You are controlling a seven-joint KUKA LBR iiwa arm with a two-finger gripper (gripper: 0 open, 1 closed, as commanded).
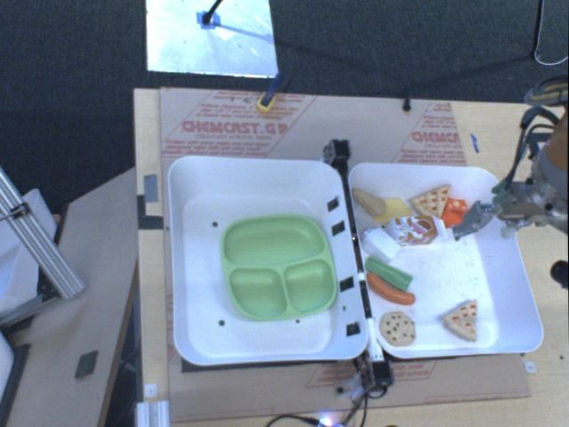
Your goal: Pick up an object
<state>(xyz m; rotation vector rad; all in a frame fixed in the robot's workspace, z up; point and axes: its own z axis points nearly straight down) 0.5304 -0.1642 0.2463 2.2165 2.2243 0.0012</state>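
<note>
The right white bin (511, 278) holds several toy foods: a yellow piece (373, 205), a waffle-patterned wedge (431, 200), an orange-red block (454, 212), a white-and-red packet (412, 229), a white block (380, 241), a green stick (388, 272), an orange sausage (391, 290), a cookie (396, 328) and a second wedge (462, 319). My gripper (473, 221) hangs over the bin's upper right part, just right of the orange-red block. I see nothing held in it.
The left white bin (191, 238) carries a green divided plate (276, 265). A black-clipped ridge (348, 247) separates the two bins. The arm's wrist (538, 198) reaches in past the right bin's far right rim.
</note>
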